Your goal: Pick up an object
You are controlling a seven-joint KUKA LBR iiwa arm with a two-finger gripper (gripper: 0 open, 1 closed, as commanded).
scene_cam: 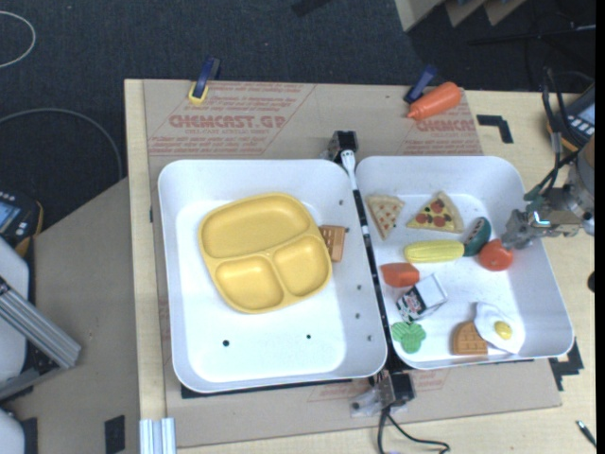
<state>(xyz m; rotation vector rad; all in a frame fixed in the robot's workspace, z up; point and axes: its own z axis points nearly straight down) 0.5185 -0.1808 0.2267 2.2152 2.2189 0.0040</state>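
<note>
Dark carpet surrounds a cardboard-topped table [284, 112] that carries two shallow white bins side by side, with a loose orange carrot toy [435, 100] near its far edge. Camera view: the left bin [189, 348] holds a yellow divided plate [263, 252] and a small brown waffle piece [332, 242] just beside it. The right bin [544, 301] holds the candidate objects: a pizza slice [436, 213], a cracker wedge [385, 214], a corn cob [435, 251], a red tomato [495, 254], a red pepper [400, 274], a small packet [420, 298], a green piece [408, 334], a toast slice [467, 340] and a fried egg [499, 329]. The end effector [522, 235] sits at the bin's right side, near the tomato; whether it is apart or together cannot be told. Judged progress: nothing appears lifted, so the grasp and raise remain.
</note>
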